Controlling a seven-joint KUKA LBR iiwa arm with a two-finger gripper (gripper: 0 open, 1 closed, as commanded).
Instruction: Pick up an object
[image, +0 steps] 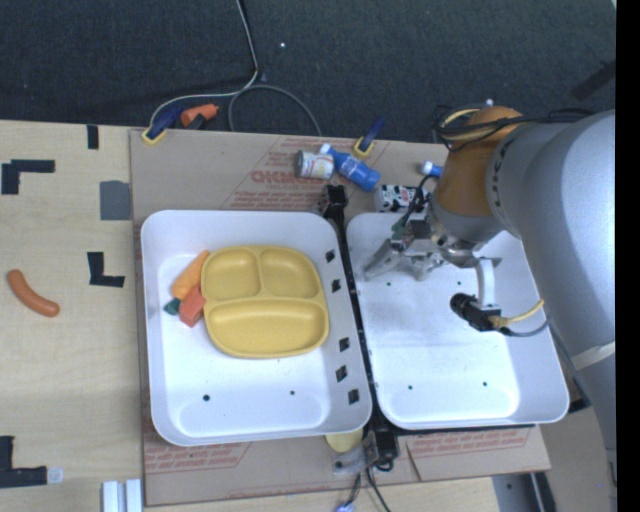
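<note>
The left bin (180, 400) holds a yellow divided plate (265, 300). Against the plate's left side lie an orange carrot-shaped piece (188, 276) and a small red and green piece (189, 311). My gripper (403, 268) hangs over the upper left part of the right bin (450, 390), near the divider between the bins. Its fingers (378, 264) are spread apart, and I see only white bin floor between them. The grey arm comes in from the right and covers the right bin's far right corner.
An orange sausage-shaped toy (33, 293) lies on the bench far to the left, outside the bins. A blue and white bottle-like object (340, 165) lies behind the bins. A black cable plug (475, 311) hangs from the arm over the right bin.
</note>
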